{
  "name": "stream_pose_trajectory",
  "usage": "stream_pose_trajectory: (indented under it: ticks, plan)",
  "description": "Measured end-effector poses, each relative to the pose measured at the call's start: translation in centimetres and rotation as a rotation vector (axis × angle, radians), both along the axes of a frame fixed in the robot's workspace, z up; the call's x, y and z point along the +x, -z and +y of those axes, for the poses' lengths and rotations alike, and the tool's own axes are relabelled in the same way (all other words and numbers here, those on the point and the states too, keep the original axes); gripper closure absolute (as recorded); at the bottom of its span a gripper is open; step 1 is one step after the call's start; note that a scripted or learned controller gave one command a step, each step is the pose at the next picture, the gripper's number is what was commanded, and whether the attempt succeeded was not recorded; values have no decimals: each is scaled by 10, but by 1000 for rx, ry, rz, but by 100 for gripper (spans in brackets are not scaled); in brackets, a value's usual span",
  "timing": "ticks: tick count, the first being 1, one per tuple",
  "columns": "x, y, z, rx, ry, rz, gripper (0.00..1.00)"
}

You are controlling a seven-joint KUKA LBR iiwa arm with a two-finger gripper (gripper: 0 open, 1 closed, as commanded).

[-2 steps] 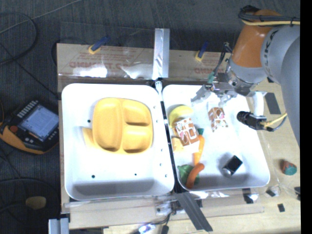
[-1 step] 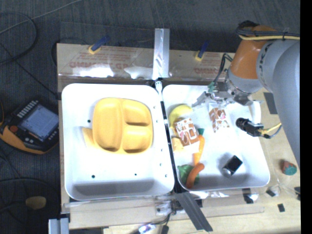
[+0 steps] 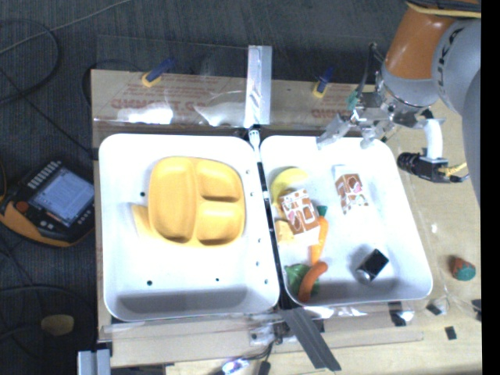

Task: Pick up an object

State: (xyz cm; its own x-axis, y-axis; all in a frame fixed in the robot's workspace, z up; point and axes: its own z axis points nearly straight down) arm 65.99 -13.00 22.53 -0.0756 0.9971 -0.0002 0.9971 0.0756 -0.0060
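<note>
My gripper (image 3: 349, 134) hangs over the far rim of the right bin (image 3: 406, 209), its fingers spread open with nothing between them. Below it in that bin lie a small red-and-white carton (image 3: 350, 191), a second patterned carton (image 3: 299, 212) leaning on a yellow object (image 3: 285, 180), an orange carrot (image 3: 316, 244), a green and orange vegetable (image 3: 305, 276) and a black block (image 3: 373, 264). The nearest thing to the gripper is the first carton, a little toward the front.
The left bin (image 3: 117, 272) holds a yellow divided plate (image 3: 195, 200). A metal divider post (image 3: 258, 84) stands behind the seam between the bins. Clips (image 3: 158, 71) and crumpled plastic (image 3: 219, 112) lie along the back board. A handheld pendant (image 3: 51, 201) lies on the floor at left.
</note>
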Motion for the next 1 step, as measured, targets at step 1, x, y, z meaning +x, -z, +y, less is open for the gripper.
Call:
stream_pose_trajectory:
  ticks: [1]
  plan:
    - [-46,97,-32,0,29,-7,0]
